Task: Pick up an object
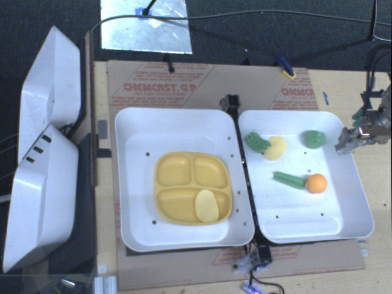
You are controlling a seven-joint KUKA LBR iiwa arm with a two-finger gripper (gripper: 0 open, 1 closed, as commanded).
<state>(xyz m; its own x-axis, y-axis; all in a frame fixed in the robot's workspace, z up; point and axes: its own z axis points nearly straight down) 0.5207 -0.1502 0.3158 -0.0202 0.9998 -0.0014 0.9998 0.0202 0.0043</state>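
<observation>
- Two shallow white plastic bins are seen side by side on the worktop (pixel 202 78), which is covered by a brown cardboard sheet printed with red lettering.
- The left bin (pixel 131 164) is occupied by a yellow compartmented plastic tray (pixel 166 192), placed near the bin's centre.
- A pale yellow oval piece (pixel 207 205) is seen lying in the lower right compartment of that tray.
- The right bin (pixel 306 222) holds several small objects in its upper half.
- A dark green leafy toy vegetable (pixel 256 142) is found at the upper left of the right bin, touching a pale yellow rounded object (pixel 276 147) just to its right.
- A green rounded object (pixel 315 139) lies near the upper right corner of the right bin, apart from the others.
- A green stick-shaped piece (pixel 289 179) is seen near the middle of the right bin, its right end touching a small orange ball (pixel 316 184).
- The end effector (pixel 346 142) is seen at the right edge of the frame, over the upper right rim of the right bin, just beside the green rounded object.
- No object is seen between the fingers; whether they are spread or closed cannot be told.
- A reflective silver square sheet (pixel 146 17) lies at the upper left of the frame, beyond the worktop.
</observation>
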